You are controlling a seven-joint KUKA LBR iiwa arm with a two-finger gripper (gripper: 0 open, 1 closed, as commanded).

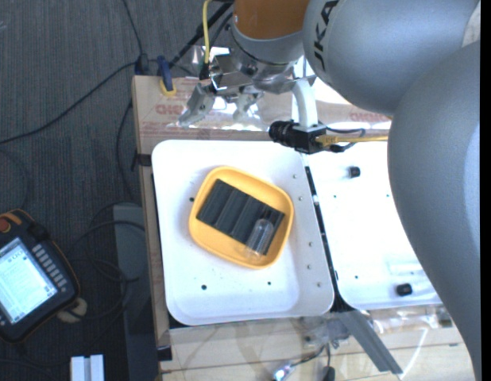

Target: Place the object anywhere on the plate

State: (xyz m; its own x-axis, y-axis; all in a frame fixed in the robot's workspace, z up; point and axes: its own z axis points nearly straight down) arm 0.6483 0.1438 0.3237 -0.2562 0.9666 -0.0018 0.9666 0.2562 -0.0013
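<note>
A yellow square plate (207, 235) sits in the middle of the left white bin (230, 300). On the plate lies a dark grey ribbed object (232, 209), flat and slanted, with a small clear piece (260, 234) at its lower right end. My gripper (220, 108) hangs above the bench beyond the bin's far edge, well away from the plate. Its metal fingers (192, 108) are spread, with nothing between them.
The right white bin (365, 236) holds two small black bits (353, 171) (403, 290). The grey arm covers the upper right. A black cable plug (297, 136) hangs over the bins' far edge. A teach pendant (19, 280) lies on the floor at the left.
</note>
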